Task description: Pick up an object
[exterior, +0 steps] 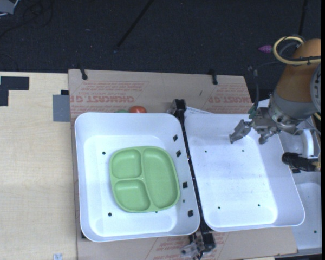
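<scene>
Camera view: green plate (144,179) lies in left bin (92,140); gripper (252,132) is seen above right bin (260,210), jaws apparently spread, nothing held.

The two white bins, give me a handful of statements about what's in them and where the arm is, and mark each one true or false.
1. A green divided plate lies in the left bin. True.
2. The plate has three compartments. True.
3. The gripper is over the left bin. False: it is above the upper right part of the right bin.
4. The gripper holds the plate. False: the plate lies in the other bin, well apart from the gripper.
5. A small red-orange object sits just beyond the left bin's far rim. True.
</scene>
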### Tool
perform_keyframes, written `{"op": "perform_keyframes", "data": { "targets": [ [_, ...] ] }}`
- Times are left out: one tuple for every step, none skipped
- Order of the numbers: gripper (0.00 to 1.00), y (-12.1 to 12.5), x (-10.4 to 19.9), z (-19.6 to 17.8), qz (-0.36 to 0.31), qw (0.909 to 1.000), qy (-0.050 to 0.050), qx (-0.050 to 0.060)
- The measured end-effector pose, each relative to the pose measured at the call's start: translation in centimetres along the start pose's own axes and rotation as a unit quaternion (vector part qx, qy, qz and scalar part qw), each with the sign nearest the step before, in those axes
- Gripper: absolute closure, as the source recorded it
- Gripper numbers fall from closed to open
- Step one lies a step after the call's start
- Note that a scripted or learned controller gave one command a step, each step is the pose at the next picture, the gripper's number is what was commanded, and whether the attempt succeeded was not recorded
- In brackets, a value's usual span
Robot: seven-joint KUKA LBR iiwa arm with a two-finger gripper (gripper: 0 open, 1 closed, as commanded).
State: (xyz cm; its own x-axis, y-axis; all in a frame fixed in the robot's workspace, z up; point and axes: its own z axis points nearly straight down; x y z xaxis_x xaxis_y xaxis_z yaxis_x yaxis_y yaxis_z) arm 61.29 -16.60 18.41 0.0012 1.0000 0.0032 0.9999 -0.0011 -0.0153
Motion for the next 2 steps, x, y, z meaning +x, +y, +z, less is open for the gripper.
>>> {"op": "perform_keyframes", "data": {
  "targets": [
    [0.0,0.3,0.0,-0.8,-0.001,1.0,-0.001,-0.006],
    [0.0,0.9,-0.1,5.4,-0.001,1.0,-0.001,-0.005]
  ]
}}
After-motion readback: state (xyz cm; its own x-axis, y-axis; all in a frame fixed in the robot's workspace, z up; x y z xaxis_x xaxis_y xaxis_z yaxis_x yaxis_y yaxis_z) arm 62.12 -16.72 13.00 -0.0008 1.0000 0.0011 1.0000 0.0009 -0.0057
